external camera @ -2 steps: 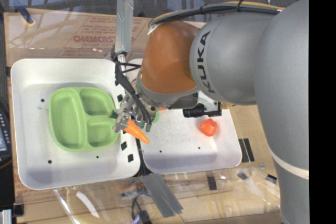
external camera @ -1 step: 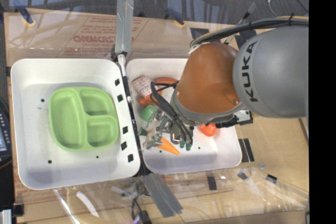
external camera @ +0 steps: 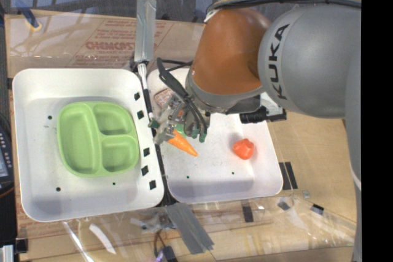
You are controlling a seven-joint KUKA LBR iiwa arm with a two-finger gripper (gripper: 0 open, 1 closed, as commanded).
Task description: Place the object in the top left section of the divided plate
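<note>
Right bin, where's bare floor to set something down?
In the right bin, bare floor lies along the front wall, below the carrot and the red piece, and between those two. The back left is crowded by the hand.

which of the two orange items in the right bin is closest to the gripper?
The carrot: long and tapered, it lies right at the gripper. The rounder red-orange piece sits apart, further right in the right bin.

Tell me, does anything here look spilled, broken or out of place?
Nothing looks spilled or broken. The green divided plate lies flat in the left bin. A toy carrot and a small red piece lie apart in the right bin, the carrot just below the pincer.
</note>
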